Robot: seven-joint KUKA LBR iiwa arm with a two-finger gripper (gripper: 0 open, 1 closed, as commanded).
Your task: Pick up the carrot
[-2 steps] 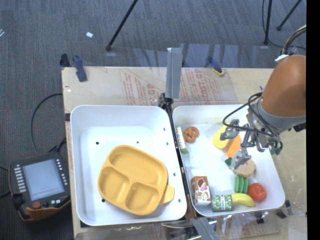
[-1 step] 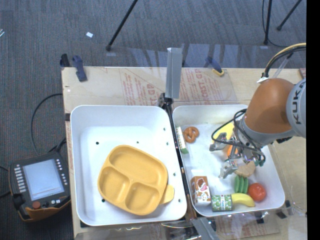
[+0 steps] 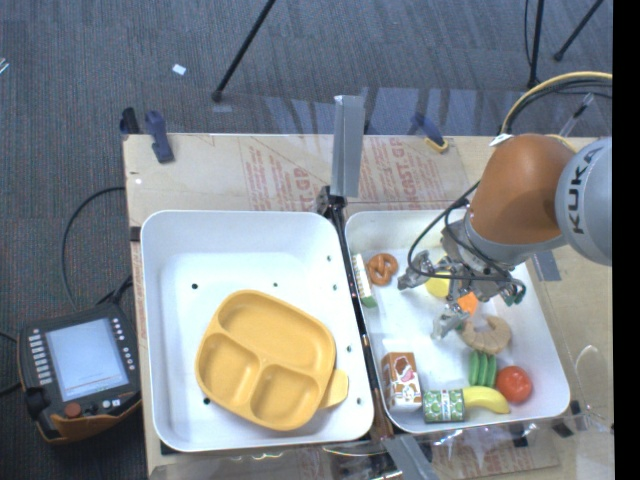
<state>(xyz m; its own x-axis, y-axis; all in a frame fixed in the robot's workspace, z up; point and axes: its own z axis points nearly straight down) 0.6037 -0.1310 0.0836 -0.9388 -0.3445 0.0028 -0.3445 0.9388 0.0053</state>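
Divided plate (image 3: 265, 358) in left bin (image 3: 170, 258), right bin (image 3: 553, 343) — pretzel (image 3: 381, 266) behind, banana (image 3: 485, 399) in front

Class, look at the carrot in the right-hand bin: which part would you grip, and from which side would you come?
Probably from straight above. The carrot is largely hidden under the gripper, wedged between a yellow fruit and a round brown biscuit. Grip across the visible orange middle, since its neighbours block sideways approaches.
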